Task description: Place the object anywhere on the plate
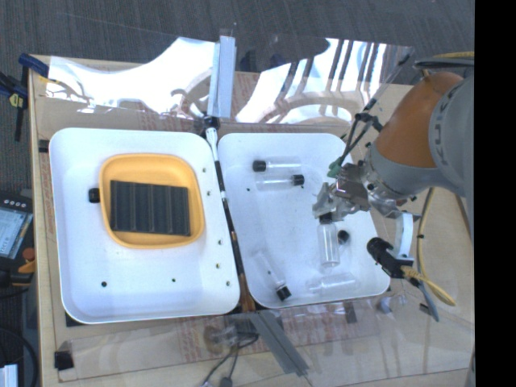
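Observation:
A yellow plate (150, 170) lies in the left bin (72, 280), and a black ribbed slab (151, 206) covers its middle. Several clear tubes with black caps are scattered in the right bin (250, 216). One tube (329, 247) lies lengthwise right below my gripper (326, 210), with a small black cap (343, 236) beside it. The gripper hangs low over the right side of that bin, at the tube's upper end. Whether it touches the tube is unclear.
Two capped tubes (274, 168) lie near the right bin's back wall. Another tube (272, 279) rests at its front left, and one (334, 281) at the front right. A small black piece (94, 194) sits against the plate's left rim.

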### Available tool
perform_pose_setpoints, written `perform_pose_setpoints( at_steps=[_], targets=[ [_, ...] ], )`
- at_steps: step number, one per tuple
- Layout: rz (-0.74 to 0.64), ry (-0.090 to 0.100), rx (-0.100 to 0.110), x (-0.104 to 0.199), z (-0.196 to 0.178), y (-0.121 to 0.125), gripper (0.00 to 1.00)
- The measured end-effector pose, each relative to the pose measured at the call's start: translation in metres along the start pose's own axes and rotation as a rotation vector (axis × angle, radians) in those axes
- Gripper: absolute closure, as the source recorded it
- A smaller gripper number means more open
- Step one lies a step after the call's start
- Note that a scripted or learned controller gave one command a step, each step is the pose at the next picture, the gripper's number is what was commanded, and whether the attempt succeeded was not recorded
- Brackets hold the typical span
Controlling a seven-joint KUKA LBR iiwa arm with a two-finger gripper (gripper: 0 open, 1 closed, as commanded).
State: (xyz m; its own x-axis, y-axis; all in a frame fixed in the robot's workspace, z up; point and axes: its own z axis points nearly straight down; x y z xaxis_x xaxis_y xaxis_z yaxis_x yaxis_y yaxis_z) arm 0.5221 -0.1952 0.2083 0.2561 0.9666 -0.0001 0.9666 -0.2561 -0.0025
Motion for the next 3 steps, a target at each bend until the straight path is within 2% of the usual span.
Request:
perform_pose_setpoints(
  at_steps=[1, 2, 3],
  targets=[
    [-0.032, 0.000, 0.001, 0.050, -0.067, 0.058, 1.00],
    [-0.032, 0.000, 0.001, 0.050, -0.067, 0.058, 0.00],
    [-0.107, 0.001, 0.002, 0.022, -0.019, 0.060, 0.00]
  ],
)
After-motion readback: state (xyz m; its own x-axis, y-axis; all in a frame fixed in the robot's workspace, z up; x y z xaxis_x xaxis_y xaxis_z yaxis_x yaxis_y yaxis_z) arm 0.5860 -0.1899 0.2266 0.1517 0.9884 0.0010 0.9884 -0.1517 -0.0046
